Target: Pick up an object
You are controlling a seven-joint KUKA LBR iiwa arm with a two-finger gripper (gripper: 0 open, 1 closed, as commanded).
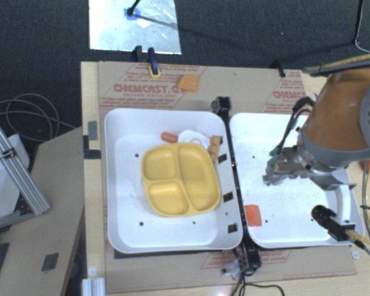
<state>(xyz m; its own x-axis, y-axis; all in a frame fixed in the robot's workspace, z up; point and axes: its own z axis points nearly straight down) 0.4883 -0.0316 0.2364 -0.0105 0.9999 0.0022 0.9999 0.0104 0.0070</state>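
Here the gripper [273,168] is hanging over the right bin [259,134]; its grip cannot be told. An orange block [252,214] is lying toward seven o'clock.

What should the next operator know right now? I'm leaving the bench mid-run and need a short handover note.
Gripper: over the right bin, at its left-middle; whether it is open or shut can't be made out, and nothing is seen in it.
Right bin: an orange block lies at the lower left corner, apart from the gripper.
Left bin: a yellow divided tray in the middle; behind it an orange piece, a white item and a tan piece.
Done: no pick is visible.
Left: grasp one object and lift it; the orange block looks nearest.
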